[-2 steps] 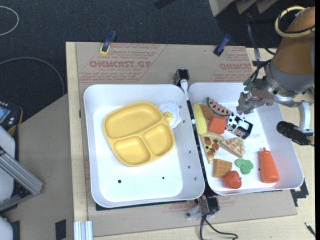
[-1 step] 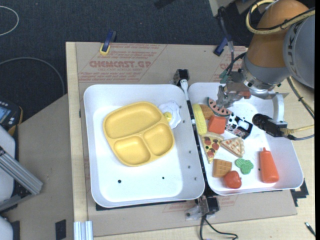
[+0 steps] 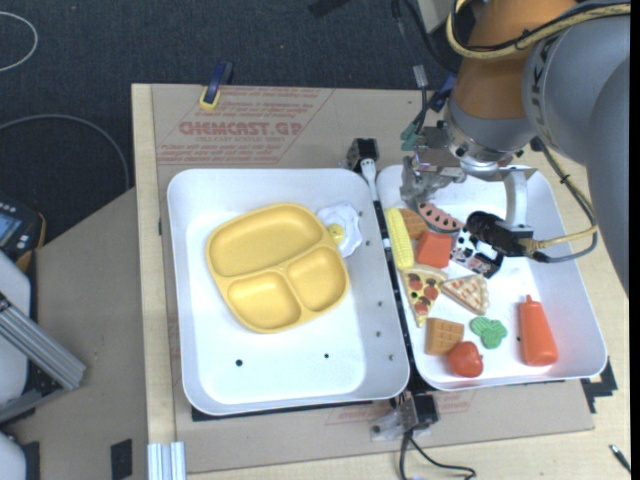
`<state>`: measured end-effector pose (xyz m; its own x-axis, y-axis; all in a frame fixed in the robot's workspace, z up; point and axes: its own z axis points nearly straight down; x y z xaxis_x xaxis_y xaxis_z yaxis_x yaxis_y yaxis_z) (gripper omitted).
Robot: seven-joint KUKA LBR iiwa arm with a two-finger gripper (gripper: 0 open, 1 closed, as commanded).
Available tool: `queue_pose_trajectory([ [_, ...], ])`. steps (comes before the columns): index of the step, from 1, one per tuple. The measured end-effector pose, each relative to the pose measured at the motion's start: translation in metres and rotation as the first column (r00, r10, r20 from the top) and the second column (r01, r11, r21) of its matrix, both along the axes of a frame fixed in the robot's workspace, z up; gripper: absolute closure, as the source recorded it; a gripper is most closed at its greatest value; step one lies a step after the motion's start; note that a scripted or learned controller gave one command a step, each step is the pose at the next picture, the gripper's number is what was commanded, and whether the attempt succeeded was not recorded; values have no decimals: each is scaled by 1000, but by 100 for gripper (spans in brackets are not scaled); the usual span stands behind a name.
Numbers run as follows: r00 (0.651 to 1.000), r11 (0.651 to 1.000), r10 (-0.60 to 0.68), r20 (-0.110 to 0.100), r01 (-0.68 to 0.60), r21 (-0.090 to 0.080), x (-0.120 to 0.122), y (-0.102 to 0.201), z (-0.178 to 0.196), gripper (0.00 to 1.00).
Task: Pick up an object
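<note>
The gripper (image 3: 432, 183) hangs over the right white bin (image 3: 575, 298); its opening I cannot tell. Just beneath, the small plastic watermelon slice (image 3: 441, 215) looks light, rigid, slick; pinch its flat faces.

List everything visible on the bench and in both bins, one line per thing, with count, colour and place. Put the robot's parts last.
Bins: 2, white, side by side on the bench.
Divided plate: 1, yellow, left bin, towards its back.
Fried egg toy: 1, white with yellow yolk, left bin, at the plate's right rear edge.
Corn cob: 1, yellow, right bin, along its left wall.
Watermelon slice: 1, red and green, right bin, rear.
Pizza slice: 1, yellow and red, right bin, middle left.
Sandwich wedge: 1, tan, right bin, centre.
Tomato: 1, red, right bin, front.
Broccoli: 1, green, right bin, front.
Bottle: 1, orange-red, right bin, right side.
Clamp: 1, blue and yellow, bench's rear edge.
Gripper: 1, grey, over right bin's rear left.
Arm: 1, grey and orange, from right.
</note>
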<state>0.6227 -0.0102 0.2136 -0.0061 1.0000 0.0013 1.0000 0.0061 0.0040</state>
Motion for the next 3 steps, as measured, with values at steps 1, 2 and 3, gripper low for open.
queue_pose_trajectory([
  [1, 1000, 1000, -4, 1, 4, -2, -1, 6, 17, 100],
  [2, 1000, 1000, -5, -7, 5, -2, 3, 9, 1, 100],
  [3, 1000, 1000, -6, -3, 6, -2, 5, 10, 2, 100],
])
